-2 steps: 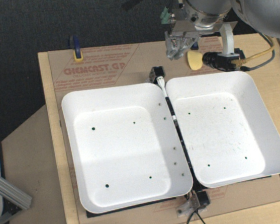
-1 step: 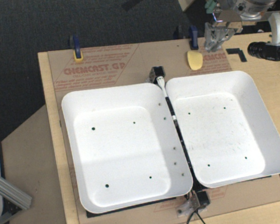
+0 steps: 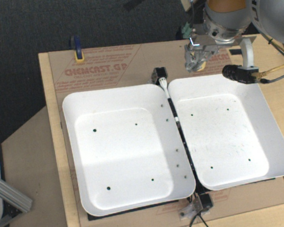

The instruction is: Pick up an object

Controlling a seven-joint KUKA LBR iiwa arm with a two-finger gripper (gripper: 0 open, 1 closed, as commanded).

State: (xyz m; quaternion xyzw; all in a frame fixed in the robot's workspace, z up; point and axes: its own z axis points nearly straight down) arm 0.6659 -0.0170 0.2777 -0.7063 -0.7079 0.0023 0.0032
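A small pale-tan blob [image 3: 201, 66] shows at the tip of my gripper [image 3: 196, 62], above the brown board [image 3: 127, 73] just beyond the right white bin's [image 3: 214, 77] far left corner. It is too blurred to tell its shape, or whether I hold it.

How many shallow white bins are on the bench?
2: the left shallow white plastic bin and the right shallow white plastic bin, side by side, edges meeting at the middle.

Dark carpeted floor [image 3: 14, 33] beyond a brown cardboard-covered bench top [image 3: 105, 63] printed with red lettering. Blue-and-yellow clamp [image 3: 77, 48] at its far edge. Aluminium rail [image 3: 7, 191] lower left.
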